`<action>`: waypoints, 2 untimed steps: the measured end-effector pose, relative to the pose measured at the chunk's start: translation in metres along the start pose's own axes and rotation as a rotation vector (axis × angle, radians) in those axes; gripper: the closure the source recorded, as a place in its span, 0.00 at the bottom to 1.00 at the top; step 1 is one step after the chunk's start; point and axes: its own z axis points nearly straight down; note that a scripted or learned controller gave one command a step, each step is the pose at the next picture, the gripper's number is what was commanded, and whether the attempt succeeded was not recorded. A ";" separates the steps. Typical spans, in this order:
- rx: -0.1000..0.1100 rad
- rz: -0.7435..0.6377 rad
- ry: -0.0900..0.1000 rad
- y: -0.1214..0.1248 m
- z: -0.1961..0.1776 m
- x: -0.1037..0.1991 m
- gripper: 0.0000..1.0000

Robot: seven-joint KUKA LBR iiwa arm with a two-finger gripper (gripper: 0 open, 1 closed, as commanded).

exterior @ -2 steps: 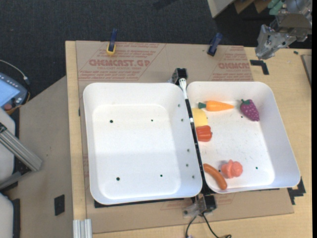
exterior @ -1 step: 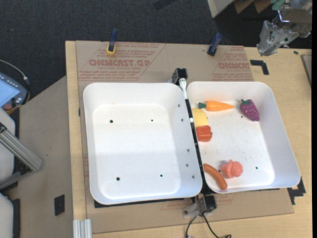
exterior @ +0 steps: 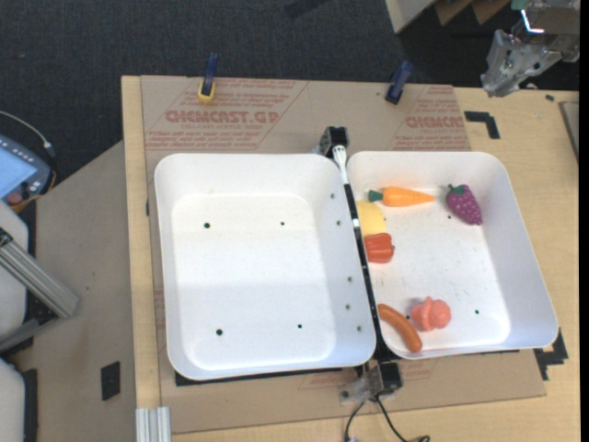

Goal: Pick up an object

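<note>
Hand (exterior: 515,61) parked high at upper right, beyond the right bin (exterior: 515,247); cannot tell its state; nothing held; toys all in that bin; purple grapes (exterior: 465,203) nearest, free-standing; best descend straight over them, avoiding carrot (exterior: 402,195) alongside.
</note>
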 end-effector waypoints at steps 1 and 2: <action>-0.005 -0.001 -0.002 0.001 -0.011 0.000 1.00; -0.010 -0.001 -0.003 0.002 -0.021 0.000 1.00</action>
